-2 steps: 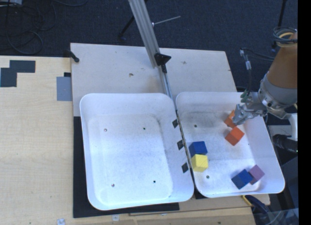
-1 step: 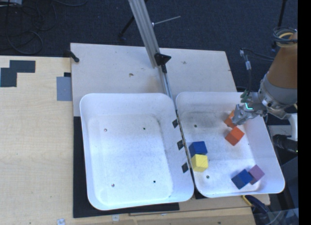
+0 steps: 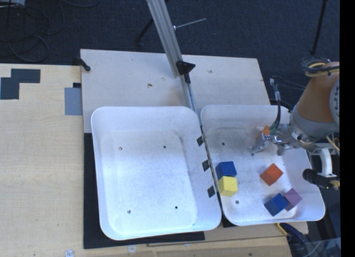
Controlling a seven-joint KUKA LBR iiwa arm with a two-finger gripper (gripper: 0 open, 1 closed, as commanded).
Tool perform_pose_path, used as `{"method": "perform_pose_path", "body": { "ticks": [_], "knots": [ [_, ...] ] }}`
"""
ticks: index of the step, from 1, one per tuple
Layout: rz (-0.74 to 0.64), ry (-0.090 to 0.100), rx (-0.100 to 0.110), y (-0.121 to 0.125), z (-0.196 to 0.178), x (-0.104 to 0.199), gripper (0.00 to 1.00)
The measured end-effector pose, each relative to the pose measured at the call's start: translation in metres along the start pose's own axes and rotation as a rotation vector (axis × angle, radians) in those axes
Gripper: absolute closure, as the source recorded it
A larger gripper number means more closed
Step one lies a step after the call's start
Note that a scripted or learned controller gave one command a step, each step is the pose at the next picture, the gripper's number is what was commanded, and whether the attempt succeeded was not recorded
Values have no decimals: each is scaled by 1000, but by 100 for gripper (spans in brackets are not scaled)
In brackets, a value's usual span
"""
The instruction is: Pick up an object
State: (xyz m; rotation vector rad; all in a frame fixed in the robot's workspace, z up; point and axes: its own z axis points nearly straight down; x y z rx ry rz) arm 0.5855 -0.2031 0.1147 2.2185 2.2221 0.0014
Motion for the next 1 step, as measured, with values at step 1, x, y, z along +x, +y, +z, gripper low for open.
{"method": "perform_pose_path", "body": {
  "ticks": [1],
  "knots": [
    [-2, 1, 3, 52, 25, 12, 0]
  ]
}}
